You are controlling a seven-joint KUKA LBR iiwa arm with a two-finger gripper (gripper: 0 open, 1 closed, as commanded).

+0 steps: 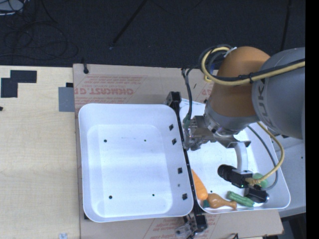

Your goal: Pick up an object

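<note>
My gripper [192,136] hangs low over the left side of the right bin [280,193], close to the wall shared by the two bins. The orange wrist and grey arm cover most of that bin. At its front, an orange carrot-shaped piece [199,185] lies against the left wall. Beside it are a tan-orange gourd-shaped piece [220,201], a green stick-like piece [241,199] and a small black thing [257,195]. These objects lie below the gripper in the view and apart from it. I see nothing in the gripper.
The left bin [124,158] stands directly beside the right one, on a cardboard sheet [114,86]. Black clips [180,171] line the shared wall. A pale wooden bench top [35,148] stretches to the left.
</note>
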